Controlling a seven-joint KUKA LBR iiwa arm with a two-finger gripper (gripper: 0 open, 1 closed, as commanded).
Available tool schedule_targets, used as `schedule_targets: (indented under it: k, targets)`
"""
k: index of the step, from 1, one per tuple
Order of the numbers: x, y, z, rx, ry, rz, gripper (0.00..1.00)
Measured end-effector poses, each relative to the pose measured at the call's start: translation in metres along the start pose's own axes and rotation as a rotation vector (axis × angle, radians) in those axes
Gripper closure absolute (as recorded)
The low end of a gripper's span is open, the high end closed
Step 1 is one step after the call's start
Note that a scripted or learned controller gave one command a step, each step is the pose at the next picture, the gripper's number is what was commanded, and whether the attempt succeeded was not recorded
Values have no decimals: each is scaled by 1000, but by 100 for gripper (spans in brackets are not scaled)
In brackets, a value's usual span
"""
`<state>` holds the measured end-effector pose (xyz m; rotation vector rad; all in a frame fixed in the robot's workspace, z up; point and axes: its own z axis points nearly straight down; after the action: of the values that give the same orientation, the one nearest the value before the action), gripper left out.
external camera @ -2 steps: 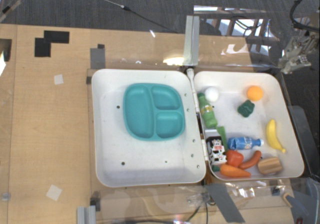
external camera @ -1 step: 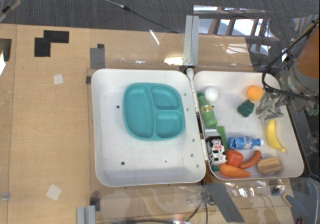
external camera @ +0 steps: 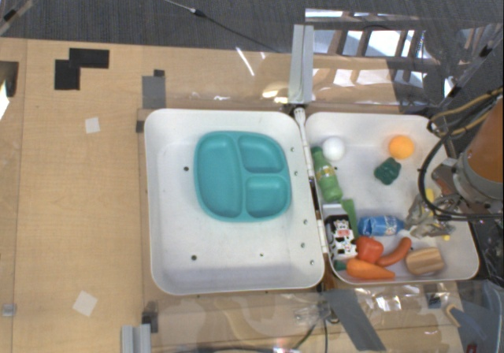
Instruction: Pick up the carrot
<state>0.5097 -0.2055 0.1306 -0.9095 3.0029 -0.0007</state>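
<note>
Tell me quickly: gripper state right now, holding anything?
Gripper: cannot be told; it sits above the right bin, just up from the carrot.

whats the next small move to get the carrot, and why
Probably shift the gripper toward the near left corner of the right bin, until it is above the carrot. The carrot lies there beside a red pepper, and the gripper sits off to its right.

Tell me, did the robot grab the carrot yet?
Not yet. The carrot is lying at the near edge of the right bin, beside a red pepper and a wooden block. What looks done: the arm has reached over that bin, and its pincer sits a little above and to the right of the carrot. Nothing is in hand. Left to do: get to the carrot, grip it and lift it.
</note>
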Motion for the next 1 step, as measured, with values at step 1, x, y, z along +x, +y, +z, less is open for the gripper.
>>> schedule_targets:
  k: [1]
  targets:
    - [-8, -4, -15, 4, -3, -379, 100]
